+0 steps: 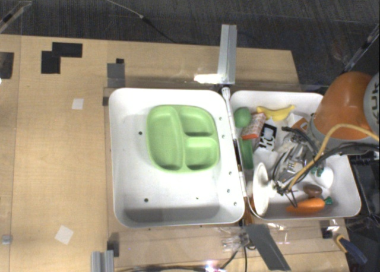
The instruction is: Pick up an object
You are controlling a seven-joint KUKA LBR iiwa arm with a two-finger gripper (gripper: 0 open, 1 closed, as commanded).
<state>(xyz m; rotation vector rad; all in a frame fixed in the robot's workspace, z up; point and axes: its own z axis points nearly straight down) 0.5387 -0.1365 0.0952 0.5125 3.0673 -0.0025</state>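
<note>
The arm is reaching in from the right, its orange band hanging over the right bin point(350, 205), and the claw point(289, 167) is sitting low among the clutter there. From where I am standing, cables and the wrist are covering the tips, so I cannot tell whether it is wide or closed, or whether anything is caught in it.

The things on offer are all crowding the right bin: a banana point(275, 111) near the far wall, a green ball point(241, 117) against the divider, a small black and white box point(267, 136) between them and the claw, a white cup point(260, 189) lying at the near side, and an orange carrot point(307, 205) by the near wall. The left bin point(127, 164) is carrying a green sectioned tray point(181, 137).

I am judging this as the descent-and-grasp step, with no object picked yet. The next move is calling for the claw to settle on one item rather than several packed neighbours, close firmly, then lift straight up clear of the bin wall.
</note>
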